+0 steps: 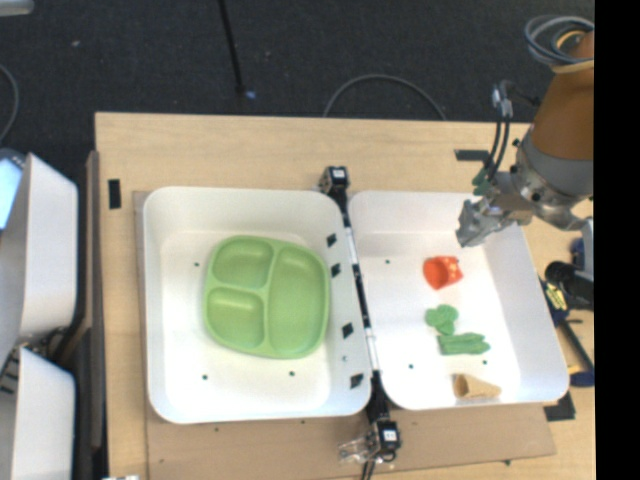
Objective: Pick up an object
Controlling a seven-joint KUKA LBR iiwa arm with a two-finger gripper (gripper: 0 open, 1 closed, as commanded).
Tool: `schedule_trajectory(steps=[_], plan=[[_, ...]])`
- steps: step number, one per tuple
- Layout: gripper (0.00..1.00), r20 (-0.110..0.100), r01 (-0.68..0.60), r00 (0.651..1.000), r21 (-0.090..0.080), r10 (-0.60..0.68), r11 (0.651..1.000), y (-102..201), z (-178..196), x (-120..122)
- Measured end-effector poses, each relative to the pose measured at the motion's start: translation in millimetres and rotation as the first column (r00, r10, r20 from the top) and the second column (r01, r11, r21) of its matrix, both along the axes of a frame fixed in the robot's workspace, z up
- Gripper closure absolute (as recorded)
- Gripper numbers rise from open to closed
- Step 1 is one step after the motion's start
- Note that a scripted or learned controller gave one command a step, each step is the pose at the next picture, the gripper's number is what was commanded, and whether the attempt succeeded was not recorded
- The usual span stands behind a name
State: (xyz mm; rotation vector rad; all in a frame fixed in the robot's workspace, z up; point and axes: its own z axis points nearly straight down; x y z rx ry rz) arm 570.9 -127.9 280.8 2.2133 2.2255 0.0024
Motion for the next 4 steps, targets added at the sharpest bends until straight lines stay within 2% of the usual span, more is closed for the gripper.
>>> schedule_trajectory(steps=[1,3,4], plan=[[1.0,-0.002,-0.001,1.0,0.001,0.001,1.0,50,-17,7],[1.0,-0.002,-0.002,1.0,0.002,0.002,1.0,156,-16,6],[1.0,-0.005,-0.002,1.0,0.001,0.002,1.0,207,-36,14]])
